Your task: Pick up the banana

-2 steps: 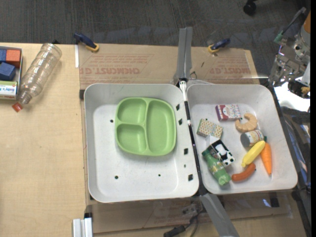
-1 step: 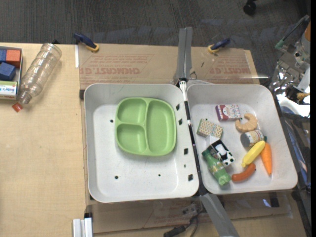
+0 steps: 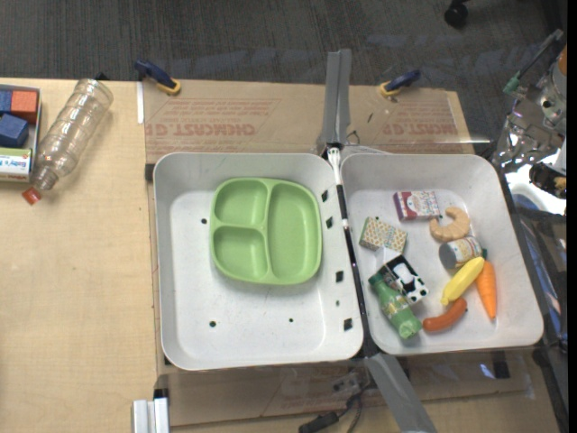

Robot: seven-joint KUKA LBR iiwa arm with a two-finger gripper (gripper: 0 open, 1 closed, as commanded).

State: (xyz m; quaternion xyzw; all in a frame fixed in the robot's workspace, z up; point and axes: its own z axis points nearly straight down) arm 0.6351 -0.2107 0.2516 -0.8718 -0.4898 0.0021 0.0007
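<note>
The banana (image 3: pixel 462 279) is a small yellow toy lying aslant in the right bin (image 3: pixel 505 197), near its right wall. An orange carrot (image 3: pixel 488 290) touches its right side. A grey can (image 3: pixel 458 252) sits just above it and a red sausage (image 3: pixel 445 317) just below. Part of the robot, shiny metal and cables (image 3: pixel 538 120), stands beyond the right bin's far right corner, well away from the banana.
The right bin also holds a green bottle (image 3: pixel 396 308), a black-and-white cow toy (image 3: pixel 407 280), a patterned sponge (image 3: pixel 382 234), a maroon box (image 3: pixel 416 205) and a tan pretzel (image 3: pixel 451 225). A green divided plate (image 3: pixel 267 231) lies in the left bin (image 3: pixel 180 314). A clear plastic bottle (image 3: pixel 70 132) lies on the bench at left.
</note>
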